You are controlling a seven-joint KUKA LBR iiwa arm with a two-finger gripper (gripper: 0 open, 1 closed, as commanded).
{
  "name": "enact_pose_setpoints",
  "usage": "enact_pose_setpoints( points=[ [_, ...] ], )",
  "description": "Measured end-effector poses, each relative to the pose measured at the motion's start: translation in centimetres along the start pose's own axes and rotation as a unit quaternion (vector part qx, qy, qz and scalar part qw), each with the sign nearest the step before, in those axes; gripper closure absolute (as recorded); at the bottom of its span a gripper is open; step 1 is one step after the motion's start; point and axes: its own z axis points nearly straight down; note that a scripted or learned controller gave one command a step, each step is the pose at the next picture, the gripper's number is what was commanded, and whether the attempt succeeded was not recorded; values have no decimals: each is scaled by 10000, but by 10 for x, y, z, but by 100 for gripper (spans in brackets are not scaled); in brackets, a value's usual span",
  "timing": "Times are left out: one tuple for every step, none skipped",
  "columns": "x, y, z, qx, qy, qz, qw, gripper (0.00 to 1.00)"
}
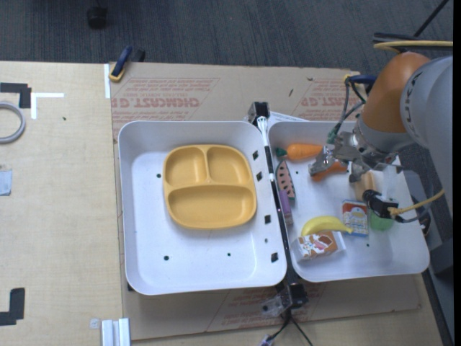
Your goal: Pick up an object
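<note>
The carrot (pixel 304 151) lies near the back wall of the right bin (pixel 403 262), with the gripper (pixel 333 161) just beside it; I cannot tell its state. A banana (pixel 325 225) and small carton (pixel 319 246) lie nearer. The left bin (pixel 144 265) holds a yellow plate (pixel 209 186).

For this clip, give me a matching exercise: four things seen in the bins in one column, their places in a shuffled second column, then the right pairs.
Things:
1. yellow divided plate
2. carrot
3. banana
4. watermelon slice

Places:
A. right bin, along its left wall
B. left bin, toward its far side
C. right bin, near side, just above a small carton
D. right bin, far side, left of the gripper

Pairs: 1-B, 2-D, 3-C, 4-A
</note>
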Motion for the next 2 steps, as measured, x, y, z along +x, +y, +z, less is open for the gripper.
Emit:
enact_pose_setpoints(
  points=[
    [0,1,-10,-6,-1,9,10000,100],
    [56,11,-157,-11,-6,-253,9997,100]
  ],
)
